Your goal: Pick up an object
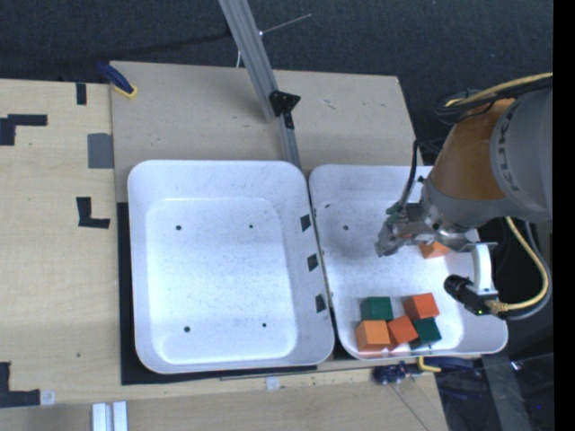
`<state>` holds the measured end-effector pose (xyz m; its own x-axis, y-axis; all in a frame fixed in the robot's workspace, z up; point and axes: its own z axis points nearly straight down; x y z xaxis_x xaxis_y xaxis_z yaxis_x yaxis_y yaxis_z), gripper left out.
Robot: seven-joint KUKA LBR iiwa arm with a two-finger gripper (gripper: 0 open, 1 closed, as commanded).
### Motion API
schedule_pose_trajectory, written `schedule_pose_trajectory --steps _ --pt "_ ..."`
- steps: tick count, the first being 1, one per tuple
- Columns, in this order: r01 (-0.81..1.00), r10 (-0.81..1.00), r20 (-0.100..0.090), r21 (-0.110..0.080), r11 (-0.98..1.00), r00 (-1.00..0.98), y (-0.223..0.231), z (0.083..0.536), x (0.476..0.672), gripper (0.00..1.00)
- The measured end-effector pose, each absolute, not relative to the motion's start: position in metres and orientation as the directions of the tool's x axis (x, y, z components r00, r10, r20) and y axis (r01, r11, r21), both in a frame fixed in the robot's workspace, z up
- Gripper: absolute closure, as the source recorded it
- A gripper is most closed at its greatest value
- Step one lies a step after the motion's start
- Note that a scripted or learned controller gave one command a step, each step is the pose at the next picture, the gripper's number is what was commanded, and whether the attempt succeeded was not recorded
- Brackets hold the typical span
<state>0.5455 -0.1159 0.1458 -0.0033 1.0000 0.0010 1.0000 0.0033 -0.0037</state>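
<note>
Blocks [399,321] clustered in the right bin's [346,200] near corner, tool [393,238] above mid-bin, left bin [144,241] alongside

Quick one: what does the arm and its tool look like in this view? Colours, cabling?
Grey rounded arm with a broad orange band above the wrist. The small grey metal tool sits below it. Yellow and black cables loop alongside, ending in a black connector with a green light.

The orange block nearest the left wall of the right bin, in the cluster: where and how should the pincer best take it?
Probably from above, on the orange block's left and front faces' opposites: its left side faces bare bin floor, but green blocks and another orange block crowd it behind and right. Closing front to back looks harder.
</note>
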Motion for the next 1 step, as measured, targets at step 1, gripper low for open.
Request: schedule_pose_trajectory --steps 1 --pt "1.0 1.0 0.0 0.002 0.002 -0.002 -0.1128 0.188 0.547 1.0"
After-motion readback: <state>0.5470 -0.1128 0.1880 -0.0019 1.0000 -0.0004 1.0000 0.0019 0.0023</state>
